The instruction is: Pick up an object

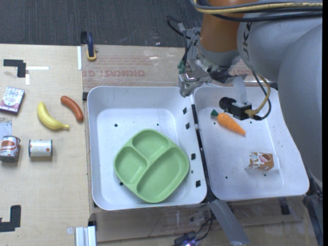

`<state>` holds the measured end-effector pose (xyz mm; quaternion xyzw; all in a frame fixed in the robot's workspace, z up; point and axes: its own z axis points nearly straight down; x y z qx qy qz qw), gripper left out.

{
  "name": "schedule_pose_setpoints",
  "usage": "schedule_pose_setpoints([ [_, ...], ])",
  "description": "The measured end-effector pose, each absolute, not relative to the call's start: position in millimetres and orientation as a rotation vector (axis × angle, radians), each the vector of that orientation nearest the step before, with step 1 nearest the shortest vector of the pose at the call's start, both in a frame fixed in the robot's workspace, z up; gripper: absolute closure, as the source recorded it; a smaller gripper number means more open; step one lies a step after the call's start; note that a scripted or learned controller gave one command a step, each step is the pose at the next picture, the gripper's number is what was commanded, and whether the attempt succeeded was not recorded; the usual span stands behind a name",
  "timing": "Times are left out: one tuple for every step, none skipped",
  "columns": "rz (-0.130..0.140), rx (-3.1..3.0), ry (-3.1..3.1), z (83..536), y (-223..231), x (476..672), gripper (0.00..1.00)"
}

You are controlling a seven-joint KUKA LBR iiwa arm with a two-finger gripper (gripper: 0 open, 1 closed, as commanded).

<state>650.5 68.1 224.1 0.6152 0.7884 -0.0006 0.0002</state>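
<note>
Carrot (230, 123) lies in the right bin (230, 173), toward its back left corner, with its long axis slanting from the green top at upper left to the tip at lower right. The gripper (187, 83) hangs over the back rim where the two bins meet. From there the carrot is near, down and to the right, closer than the snack packet (260, 161). Whether the gripper is open or closed cannot be told, and no object is seen in it.

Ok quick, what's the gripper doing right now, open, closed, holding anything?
Gripper: cannot be told from this view.
</note>
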Motion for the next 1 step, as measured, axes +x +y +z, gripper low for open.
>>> schedule_pose_setpoints([
  [-0.003, 2.112, 2.326, 209.7, 114.7, 634.8, 1.00],
])
